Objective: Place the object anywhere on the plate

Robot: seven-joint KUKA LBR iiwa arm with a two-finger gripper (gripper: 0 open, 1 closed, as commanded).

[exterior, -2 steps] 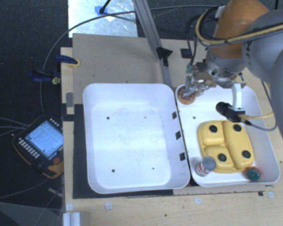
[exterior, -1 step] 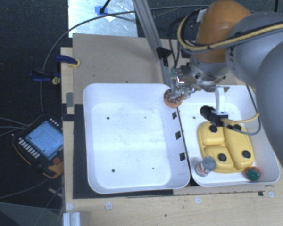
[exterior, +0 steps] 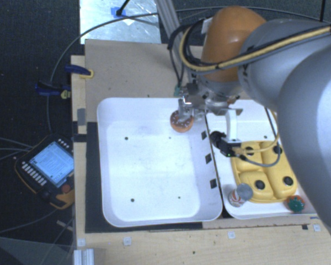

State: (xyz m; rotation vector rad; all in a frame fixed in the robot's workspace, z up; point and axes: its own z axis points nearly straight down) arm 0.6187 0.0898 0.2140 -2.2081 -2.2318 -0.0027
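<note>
A small round orange-brown object (exterior: 181, 126) is at the far right corner of the left bin (exterior: 116, 203). My gripper (exterior: 183, 116) reaches straight down onto it, and its metal fingers (exterior: 183, 108) close around the object's top. The yellow plate (exterior: 248, 175), with dark round holes, lies in the right bin (exterior: 254, 211), to the right of the gripper and nearer the front. The grey arm and its orange band (exterior: 229, 35) hide the back of the right bin.
A small grey and red piece (exterior: 240, 194) sits in the right bin just left of the plate's front. A green piece (exterior: 295, 204) lies at the plate's front right. A black cable (exterior: 223, 143) hangs from the wrist over the divider between the bins.
</note>
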